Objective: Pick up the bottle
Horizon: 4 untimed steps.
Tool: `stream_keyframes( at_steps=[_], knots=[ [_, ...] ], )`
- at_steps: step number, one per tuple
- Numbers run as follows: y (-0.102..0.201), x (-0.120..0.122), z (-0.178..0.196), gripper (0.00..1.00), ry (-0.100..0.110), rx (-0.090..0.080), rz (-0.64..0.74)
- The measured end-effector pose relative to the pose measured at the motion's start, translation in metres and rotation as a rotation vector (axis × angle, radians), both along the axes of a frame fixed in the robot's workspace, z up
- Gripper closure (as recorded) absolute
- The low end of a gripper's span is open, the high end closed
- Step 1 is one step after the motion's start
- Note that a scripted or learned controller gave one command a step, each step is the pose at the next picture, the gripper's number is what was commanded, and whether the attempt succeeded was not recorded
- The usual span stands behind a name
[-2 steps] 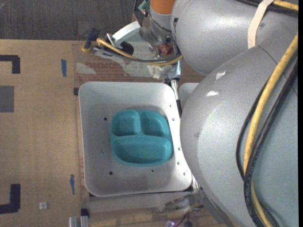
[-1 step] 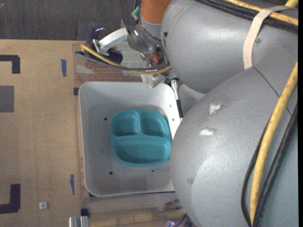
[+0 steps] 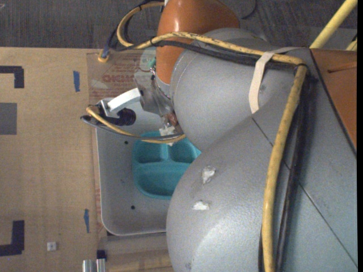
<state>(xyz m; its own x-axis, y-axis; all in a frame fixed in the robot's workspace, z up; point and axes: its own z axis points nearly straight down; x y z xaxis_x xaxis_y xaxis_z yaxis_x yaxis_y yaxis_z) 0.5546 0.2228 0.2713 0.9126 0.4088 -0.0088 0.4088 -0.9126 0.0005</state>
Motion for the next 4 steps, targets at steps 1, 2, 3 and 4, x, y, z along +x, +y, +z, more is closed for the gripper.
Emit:
stream_keyframes(
  at_steps=[1,2,3,4],
  knots=[
    [-0.004,0.002,0.006,1.0,0.006,-0.005,-0.007],
    [-0.003,0.001,0.006,0.0,0.006,-0.005,-0.006],
    [-0.001,0.071,-0.08,0.0,-0.002,0.0,-0.224],
    [-0.028,0.096,-0.133,0.0,0.001,0.0,-0.223]
  ],
)
